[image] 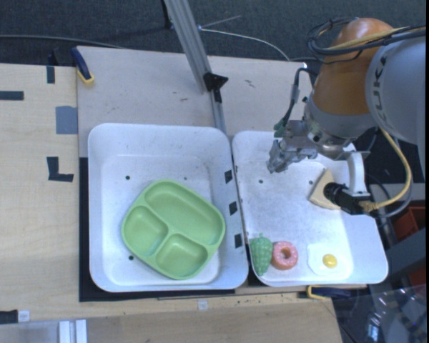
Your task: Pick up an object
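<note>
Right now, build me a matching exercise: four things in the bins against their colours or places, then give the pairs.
Things:
1. divided plate
2. doughnut
3. fried egg
4. gripper

Descriptions:
A. white with a yellow centre
B. pink, beside a green toy
C. above the right bin's far end
D. green, alone in the left bin

Pairs: 1-D, 2-B, 3-A, 4-C

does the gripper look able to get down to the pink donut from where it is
Probably yes. The gripper hangs over the right bin's far end, and the donut lies uncovered at the near edge, though the green toy touches it.
</note>
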